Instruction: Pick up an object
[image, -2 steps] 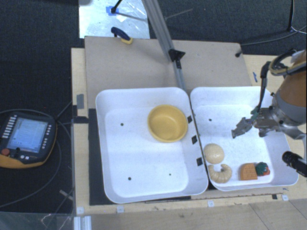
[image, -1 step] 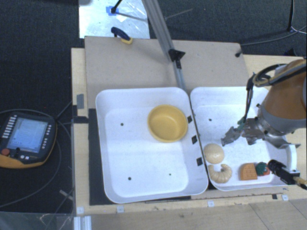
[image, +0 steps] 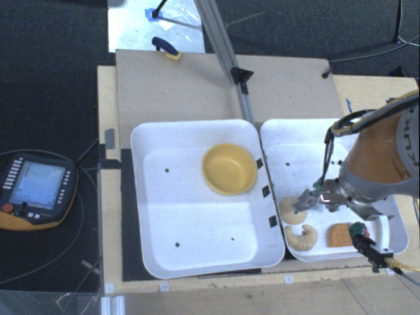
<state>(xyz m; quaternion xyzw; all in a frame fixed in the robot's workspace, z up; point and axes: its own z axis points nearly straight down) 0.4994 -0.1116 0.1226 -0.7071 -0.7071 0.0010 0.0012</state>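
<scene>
- Where the two white bins sit side by side, the gripper (image: 303, 203) hangs low over the right bin (image: 295, 143).
- Its tips point to the left, and a round pale food piece (image: 289, 211) lies right under them, maybe touching.
- I cannot tell if the gripper is squeezing that piece or is loose, because the tips are small and blurry.
- A curled tan pastry (image: 302, 237) lies just below the round piece, close to the bin's near edge.
- An orange-brown cracker (image: 339, 235) lies next to the pastry, on its right, under the arm (image: 380, 159).
- The arm is big, with an orange band, and it comes in from the right side.
- A yellow bowl (image: 229, 168) sits upright in the left bin (image: 170, 241), near its top right corner, well apart from the gripper.
- A control pad with a screen (image: 34, 190) lies on the dark floor to the left of the bench.
</scene>
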